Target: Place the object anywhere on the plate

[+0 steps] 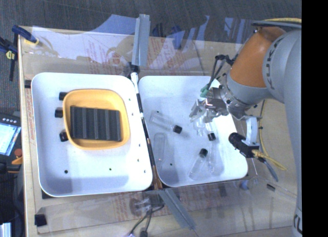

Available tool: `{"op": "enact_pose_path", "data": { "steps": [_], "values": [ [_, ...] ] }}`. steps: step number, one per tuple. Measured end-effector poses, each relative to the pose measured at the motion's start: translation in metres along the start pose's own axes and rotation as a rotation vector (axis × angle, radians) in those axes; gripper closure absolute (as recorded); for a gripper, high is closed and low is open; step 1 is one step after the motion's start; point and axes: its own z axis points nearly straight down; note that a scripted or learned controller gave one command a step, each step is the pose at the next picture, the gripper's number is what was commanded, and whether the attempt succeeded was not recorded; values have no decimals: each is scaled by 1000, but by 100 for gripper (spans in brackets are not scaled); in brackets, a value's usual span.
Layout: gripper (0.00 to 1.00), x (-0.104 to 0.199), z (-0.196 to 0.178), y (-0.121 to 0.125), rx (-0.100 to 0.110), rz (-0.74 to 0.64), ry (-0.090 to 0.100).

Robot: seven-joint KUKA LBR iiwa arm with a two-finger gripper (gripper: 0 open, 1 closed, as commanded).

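A yellow plate (96, 97) with a dark ridged centre lies in the left bin (77, 179). Several clear vials with black caps lie in the right bin (174, 177): one vial (163, 122) near the middle, another (159, 146) below it, and one (197, 165) toward the front. My gripper (205, 112) hangs low over the right bin's right half, just above a black cap (211, 136). Whether anything is in the gripper is hidden by the wrist.
Three small black pieces (58, 113) sit along the plate's left side in the left bin. A raised divider (143, 128) separates the bins. The arm's orange band (253, 57) and cables (256, 149) overhang the right bin's right edge.
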Motion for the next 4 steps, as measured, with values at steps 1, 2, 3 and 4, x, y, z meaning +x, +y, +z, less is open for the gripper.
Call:
{"op": "enact_pose_path", "data": {
  "steps": [1, 2, 3, 4],
  "values": [
    [100, 77, 0, -14, 3, -210, -1],
    [100, 129, 3, 4, -2, -462, -3],
    [100, 212, 18, 13, -1, -562, -3],
    [0, 212, 18, 13, -1, -562, -3]
  ]
}}
